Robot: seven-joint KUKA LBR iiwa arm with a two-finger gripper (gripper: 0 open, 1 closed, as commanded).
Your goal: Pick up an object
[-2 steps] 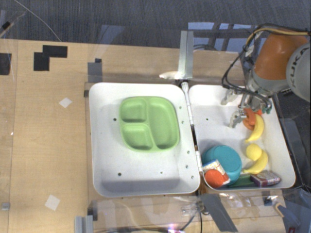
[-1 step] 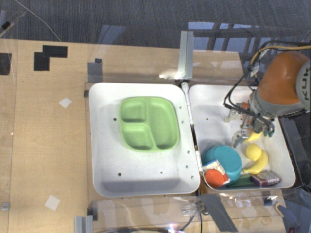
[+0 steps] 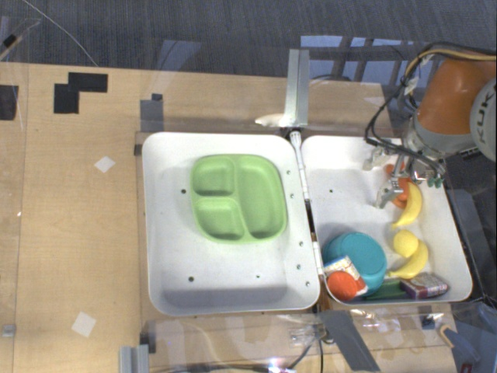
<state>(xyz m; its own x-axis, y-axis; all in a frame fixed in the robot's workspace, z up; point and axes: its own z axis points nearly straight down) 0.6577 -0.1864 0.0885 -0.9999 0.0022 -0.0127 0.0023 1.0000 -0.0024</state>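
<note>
Fingers [image 3: 386,196] of the gripper [image 3: 394,186] point down into the right bin [image 3: 342,169], metal tips slightly apart; something small and orange [image 3: 400,200] sits between or just behind them, cannot tell if it's clamped. Gripper hangs over the bin's upper right part, just above the top end of a banana [image 3: 411,205]. Second banana [image 3: 413,256] lies below the first, near the right wall. Purple packet [image 3: 424,287] at the bottom right corner, touching the second banana's lower end. Teal bowl [image 3: 359,256] in the lower left of the same bin, with a red-orange item [image 3: 345,284] and a white-labelled piece against its lower left side. Green strip [image 3: 388,291] along the bin's bottom edge between bowl and packet. Arm [image 3: 454,99], orange band and cables, enters from the right above the bin. Left bin [image 3: 163,231] holds a green divided tray [image 3: 237,196], three compartments, roughly centred. Both bins sit side by side on the wooden bench [image 3: 62,208], metal divider between them.
</note>
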